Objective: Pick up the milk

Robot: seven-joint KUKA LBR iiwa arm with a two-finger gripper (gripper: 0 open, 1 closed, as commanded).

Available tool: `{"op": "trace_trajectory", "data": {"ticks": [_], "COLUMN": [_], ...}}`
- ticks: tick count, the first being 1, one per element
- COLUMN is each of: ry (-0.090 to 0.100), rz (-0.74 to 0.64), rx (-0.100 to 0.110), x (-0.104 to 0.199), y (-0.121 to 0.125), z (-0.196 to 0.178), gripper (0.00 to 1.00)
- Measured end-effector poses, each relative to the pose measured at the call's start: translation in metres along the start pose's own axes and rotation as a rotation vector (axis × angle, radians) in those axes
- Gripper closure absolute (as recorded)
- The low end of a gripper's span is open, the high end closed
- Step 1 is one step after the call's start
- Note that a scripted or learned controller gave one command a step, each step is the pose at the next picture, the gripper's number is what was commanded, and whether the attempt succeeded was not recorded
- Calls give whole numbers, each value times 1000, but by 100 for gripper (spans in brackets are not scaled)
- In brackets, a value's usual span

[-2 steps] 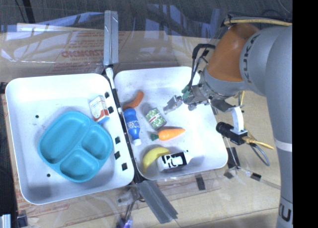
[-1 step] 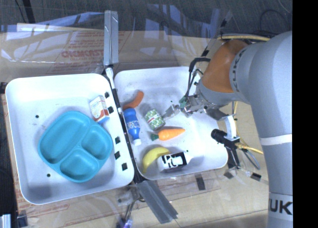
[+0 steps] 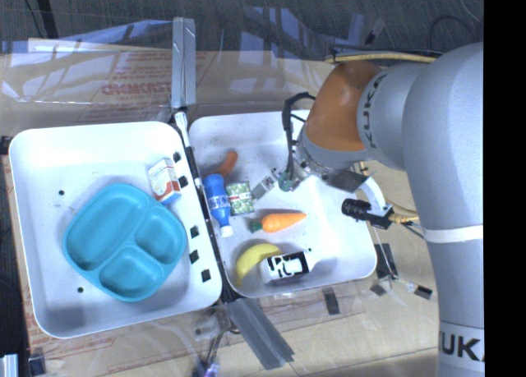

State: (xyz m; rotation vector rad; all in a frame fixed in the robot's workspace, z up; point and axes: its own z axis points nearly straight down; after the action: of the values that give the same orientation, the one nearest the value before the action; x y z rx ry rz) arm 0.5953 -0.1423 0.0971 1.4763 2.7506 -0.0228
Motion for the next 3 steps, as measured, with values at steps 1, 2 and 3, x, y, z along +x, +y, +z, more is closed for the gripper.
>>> {"op": "trace_trajectory", "data": {"ticks": [1,2,3], "ry": [24,27,26], "rz": [78,59,300], "rx": [-3,0,1], "x": [85,91,72], "y": [2,-67,-93], "z": [-98,-60,-58], "gripper": [0,0,0]}}
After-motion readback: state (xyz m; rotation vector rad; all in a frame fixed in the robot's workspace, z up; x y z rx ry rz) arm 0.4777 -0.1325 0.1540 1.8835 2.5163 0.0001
